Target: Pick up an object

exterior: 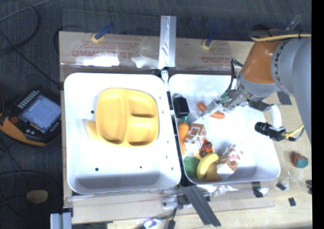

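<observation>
The grey arm with the orange band (263, 63) enters from the right and reaches down into the right shallow white bin (253, 162). The tool (226, 100) sits low over the far middle part of that bin; whether it is open or closed cannot be told at this resolution.

Just left of the tool lie two small orange carrot-like pieces (216, 115), one near its tip and one slightly farther left. Contact with the tool cannot be confirmed.

Along the left wall of the right bin, from far to near: a black rectangular block (180, 105), an orange carrot-shaped toy (183, 132), a small red-and-white printed carton (195, 137), a green round object (191, 164), a yellow banana (207, 164) and a second small white-and-red carton (230, 160). The printing on both cartons is too small to read.

The left shallow white bin (81, 172) holds a yellow compartment tray (126, 116).

On the counter (304, 142), red lettering on the far cardboard panel (96, 51) is not legible. A handheld pendant with a screen (36, 116) lies on the floor at left.
</observation>
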Robot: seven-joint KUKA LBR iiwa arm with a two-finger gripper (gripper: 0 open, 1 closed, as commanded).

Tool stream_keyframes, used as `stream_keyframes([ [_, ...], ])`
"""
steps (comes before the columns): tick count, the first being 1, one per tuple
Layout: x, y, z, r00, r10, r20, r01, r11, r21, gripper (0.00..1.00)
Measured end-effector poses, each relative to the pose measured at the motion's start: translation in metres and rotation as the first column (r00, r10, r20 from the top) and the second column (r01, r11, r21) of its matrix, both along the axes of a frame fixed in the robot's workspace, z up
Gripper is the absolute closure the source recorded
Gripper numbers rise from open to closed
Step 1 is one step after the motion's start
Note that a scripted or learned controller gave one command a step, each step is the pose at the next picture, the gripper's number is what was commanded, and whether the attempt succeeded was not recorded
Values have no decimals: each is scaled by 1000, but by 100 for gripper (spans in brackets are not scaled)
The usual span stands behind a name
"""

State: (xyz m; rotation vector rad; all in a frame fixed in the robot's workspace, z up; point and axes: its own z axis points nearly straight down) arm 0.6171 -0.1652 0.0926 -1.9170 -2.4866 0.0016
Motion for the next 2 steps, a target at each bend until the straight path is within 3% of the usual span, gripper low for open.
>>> stream_keyframes([
  [1, 0, 1, 6, 1000, 0, -2, 0, 1000, 4, 100],
  [2, 52, 49, 87, 989, -148, -1, 148, 989, -3, 100],
])
